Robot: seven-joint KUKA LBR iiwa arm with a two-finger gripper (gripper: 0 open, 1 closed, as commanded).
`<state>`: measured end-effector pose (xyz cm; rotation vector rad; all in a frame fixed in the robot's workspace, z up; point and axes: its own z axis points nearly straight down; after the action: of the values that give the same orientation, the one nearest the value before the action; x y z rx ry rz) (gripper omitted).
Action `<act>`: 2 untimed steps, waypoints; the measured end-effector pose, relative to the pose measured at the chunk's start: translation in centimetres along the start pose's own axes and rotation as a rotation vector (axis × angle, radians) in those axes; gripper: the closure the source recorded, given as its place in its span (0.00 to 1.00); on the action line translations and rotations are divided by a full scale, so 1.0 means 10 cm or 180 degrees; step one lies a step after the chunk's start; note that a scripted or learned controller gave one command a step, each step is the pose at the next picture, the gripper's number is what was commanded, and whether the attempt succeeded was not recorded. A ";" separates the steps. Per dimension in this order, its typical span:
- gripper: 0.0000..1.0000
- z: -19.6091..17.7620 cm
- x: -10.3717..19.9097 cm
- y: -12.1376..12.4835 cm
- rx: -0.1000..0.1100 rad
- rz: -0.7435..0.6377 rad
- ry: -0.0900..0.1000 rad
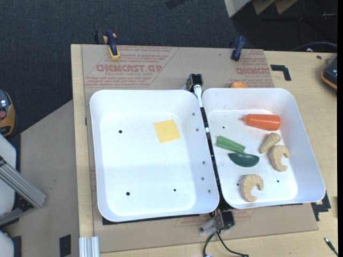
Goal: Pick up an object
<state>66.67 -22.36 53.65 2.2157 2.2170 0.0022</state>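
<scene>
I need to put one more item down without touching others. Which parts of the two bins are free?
The left bin is bare all around the yellow square, with the widest room below it. In the right bin, free strips lie along the top left and bottom right. Its middle is crowded: orange carrot, green pieces, three croissants.

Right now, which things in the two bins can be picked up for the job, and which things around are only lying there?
For the job:
flat yellow square
orange carrot-shaped toy
green stick
dark green leaf-shaped piece
three beige croissant-shaped pieces

Lying about:
yellow clamp
blue clamp
</scene>
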 end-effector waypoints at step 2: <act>1.00 0.01 0.00 0.00 0.0009 0.0000 0.0003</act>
<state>66.66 -22.35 53.58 2.2175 2.2189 0.0000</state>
